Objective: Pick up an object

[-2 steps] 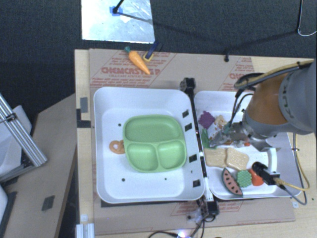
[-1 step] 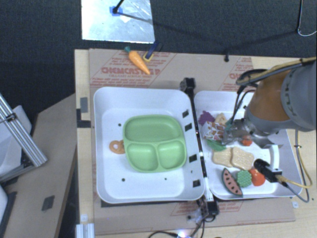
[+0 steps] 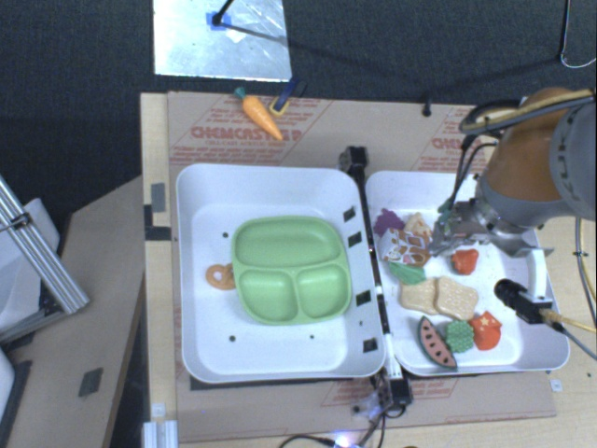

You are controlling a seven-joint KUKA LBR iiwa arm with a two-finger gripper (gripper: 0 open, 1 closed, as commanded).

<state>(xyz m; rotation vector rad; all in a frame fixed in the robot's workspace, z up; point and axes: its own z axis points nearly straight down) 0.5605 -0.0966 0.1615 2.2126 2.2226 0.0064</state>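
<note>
- Gripper on the grey arm with the orange band hangs low over the upper middle of the right shallow white bin; how far its claw is parted, and whether anything sits in it, I cannot tell from this slant.
- Left shallow white bin lies just beside the right one and holds a pale green plastic tray with three compartments at its middle.
- Square silver foil sheet lies on the dark floor beyond the bench, well apart from both bins.
- Two tan toy bread slices lie side by side in the middle of the right bin, below the claw.
- Patterned white packet lies just left of the claw, with a purple toy piece above it and a green leaf-shaped piece below it.
- Watermelon slice toy with a dark rind lies near the bin's front wall, a green knobbly toy touching its right side.
- Orange toy carrot lies on the cardboard behind the left bin.
- Red-orange toy pepper sits just right of the knobbly toy.
- Small red toy tomato lies just right of the claw.
- Small brown pretzel-shaped ring rests in the left bin, touching the tray's left edge.
</note>
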